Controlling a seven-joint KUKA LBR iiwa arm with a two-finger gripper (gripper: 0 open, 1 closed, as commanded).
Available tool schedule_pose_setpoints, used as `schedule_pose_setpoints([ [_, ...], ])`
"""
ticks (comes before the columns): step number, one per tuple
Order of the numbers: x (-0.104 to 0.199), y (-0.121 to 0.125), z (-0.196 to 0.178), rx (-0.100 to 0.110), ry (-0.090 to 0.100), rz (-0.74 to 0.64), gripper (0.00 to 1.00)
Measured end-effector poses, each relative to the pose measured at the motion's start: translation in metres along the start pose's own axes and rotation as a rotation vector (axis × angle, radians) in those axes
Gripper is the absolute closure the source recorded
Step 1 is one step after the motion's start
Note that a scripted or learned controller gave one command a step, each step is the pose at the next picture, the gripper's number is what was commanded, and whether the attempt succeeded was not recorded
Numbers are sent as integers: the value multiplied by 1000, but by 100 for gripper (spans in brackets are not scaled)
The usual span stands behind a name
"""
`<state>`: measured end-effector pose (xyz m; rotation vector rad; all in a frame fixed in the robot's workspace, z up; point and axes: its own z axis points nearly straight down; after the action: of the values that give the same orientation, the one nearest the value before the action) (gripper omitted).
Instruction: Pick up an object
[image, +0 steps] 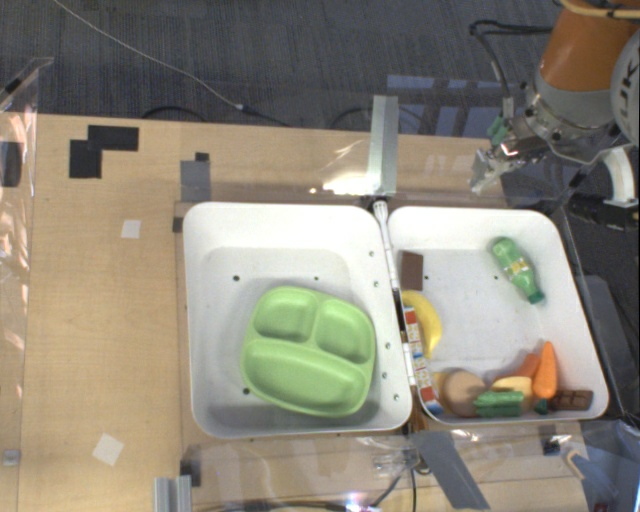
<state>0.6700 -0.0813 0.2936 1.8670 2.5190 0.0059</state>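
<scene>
The right bin (560, 240) holds several small objects. A green bottle (516, 268) lies near its back right. A banana (428, 320) and a brown block (411, 267) sit along its left wall. At its front lie an orange carrot (544, 370), a round tan item (461, 388), a yellow piece (513, 384), a green piece (498, 402) and a dark brown bar (572, 400). My gripper (497, 158) hangs above the bench just behind the right bin's back edge, apart from every object, with nothing seen in it.
The left bin (215, 300) holds a green divided plate (310, 350). A metal post (385, 140) stands behind the wall between the bins. Cables run over the dark floor at the back. Wooden bench surface extends to the left.
</scene>
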Motion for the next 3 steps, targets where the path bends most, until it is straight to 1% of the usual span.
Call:
schedule_pose_setpoints([
  [1,44,12,-17,1,1,256,100],
  [2,41,-2,46,9,1,291,100],
  [3,20,-88,79,3,1,-40,100],
])
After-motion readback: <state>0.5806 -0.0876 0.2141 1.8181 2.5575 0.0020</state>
